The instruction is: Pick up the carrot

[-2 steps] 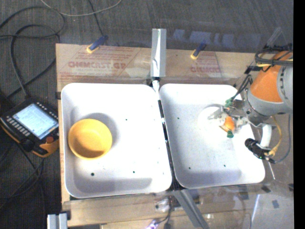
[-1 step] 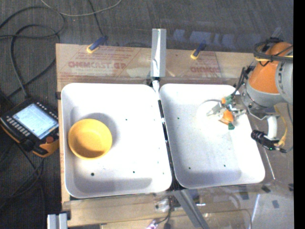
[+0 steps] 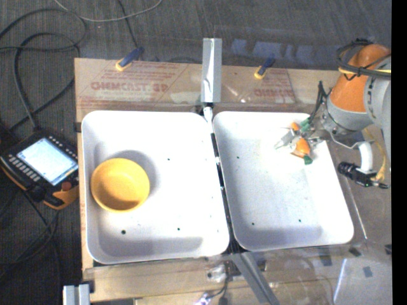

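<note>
Single fixed camera above bench (image 3: 89, 81), looking down at slant. Far edge of bench near top of frame, near edge at bottom. Both bins inside frame: left bin (image 3: 184, 234) left of centre, right bin (image 3: 280, 227) right of centre, sharing middle seam. Distance moderate; floor with cables visible along top and left. Arm (image 3: 356, 91) enters from right edge, upper part. No second view.

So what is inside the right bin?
Inside the right bin, near its upper right corner, lies the carrot, with the gripper at it. Whatever is under the gripper is covered.
</note>
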Robot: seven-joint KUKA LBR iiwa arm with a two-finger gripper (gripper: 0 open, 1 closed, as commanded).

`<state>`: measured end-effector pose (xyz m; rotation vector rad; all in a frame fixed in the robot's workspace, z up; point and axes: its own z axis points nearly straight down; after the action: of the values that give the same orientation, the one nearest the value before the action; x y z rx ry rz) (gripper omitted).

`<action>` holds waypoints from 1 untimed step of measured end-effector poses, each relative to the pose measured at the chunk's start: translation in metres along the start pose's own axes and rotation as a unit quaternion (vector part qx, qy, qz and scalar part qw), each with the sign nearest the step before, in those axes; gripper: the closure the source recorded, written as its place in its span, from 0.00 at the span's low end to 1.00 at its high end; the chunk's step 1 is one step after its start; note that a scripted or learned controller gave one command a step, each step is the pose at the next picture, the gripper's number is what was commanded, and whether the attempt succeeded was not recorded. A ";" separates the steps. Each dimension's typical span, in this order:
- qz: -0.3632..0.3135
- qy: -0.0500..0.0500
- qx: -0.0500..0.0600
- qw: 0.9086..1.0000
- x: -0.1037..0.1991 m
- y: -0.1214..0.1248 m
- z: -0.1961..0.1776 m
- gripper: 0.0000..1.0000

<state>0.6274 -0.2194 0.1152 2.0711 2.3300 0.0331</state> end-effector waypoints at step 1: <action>-0.039 0.006 0.018 0.999 -0.006 0.014 0.001 0.00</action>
<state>0.6422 -0.2237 0.1146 1.9993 2.4347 0.0020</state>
